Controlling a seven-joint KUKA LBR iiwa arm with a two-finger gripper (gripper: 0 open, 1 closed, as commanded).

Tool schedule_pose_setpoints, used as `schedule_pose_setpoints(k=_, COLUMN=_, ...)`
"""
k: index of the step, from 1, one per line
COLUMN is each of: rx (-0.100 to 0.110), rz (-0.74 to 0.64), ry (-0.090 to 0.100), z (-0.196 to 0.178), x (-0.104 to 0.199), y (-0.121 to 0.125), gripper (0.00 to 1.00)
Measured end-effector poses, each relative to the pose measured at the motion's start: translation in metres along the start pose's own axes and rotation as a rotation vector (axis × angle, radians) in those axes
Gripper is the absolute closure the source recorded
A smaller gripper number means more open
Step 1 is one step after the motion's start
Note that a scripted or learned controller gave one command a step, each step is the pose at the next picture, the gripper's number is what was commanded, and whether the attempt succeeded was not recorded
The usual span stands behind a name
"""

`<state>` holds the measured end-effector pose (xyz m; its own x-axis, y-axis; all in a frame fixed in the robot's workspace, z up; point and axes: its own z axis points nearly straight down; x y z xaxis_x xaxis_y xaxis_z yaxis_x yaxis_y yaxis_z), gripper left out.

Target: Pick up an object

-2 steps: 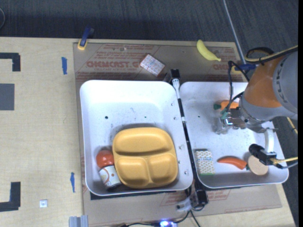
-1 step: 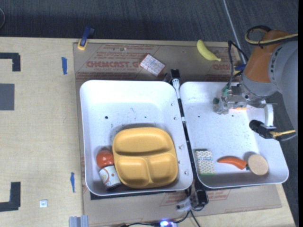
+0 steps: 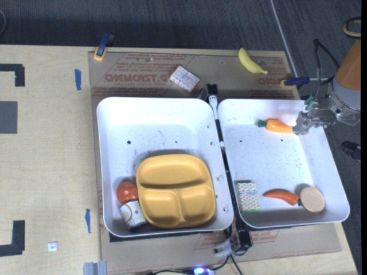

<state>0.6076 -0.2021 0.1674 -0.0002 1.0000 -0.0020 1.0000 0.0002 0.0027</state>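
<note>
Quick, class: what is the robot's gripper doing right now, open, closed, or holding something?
Gripper: at the right bin's far right edge, right next to the toy carrot; whether it is open, closed or holding cannot be told from this view.

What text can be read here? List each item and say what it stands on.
"CHEMCAST", in red, partly legible on the brown board behind the bins.
More red print at the board's right end, by the banana: too blurred to read.
Small packet on the board: print too small to read.
Green-patterned box in the right bin: unreadable.
Can in the left bin: unreadable.
</note>
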Motion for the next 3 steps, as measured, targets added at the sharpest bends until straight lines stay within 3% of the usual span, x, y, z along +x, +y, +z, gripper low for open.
schedule_pose_setpoints(k=1, rx=0.001, rz=-0.001, ry=0.001, z=0.0, x=0.001, y=0.0, gripper=0.0)
schedule_pose_setpoints(k=2, rx=0.0, rz=-0.001, ry=0.001, z=0.081, x=0.035, y=-0.028, gripper=0.0)
schedule_pose_setpoints(k=3, rx=0.003, rz=0.001, ry=0.003, z=0.081, x=0.069, y=-0.127, gripper=0.0)
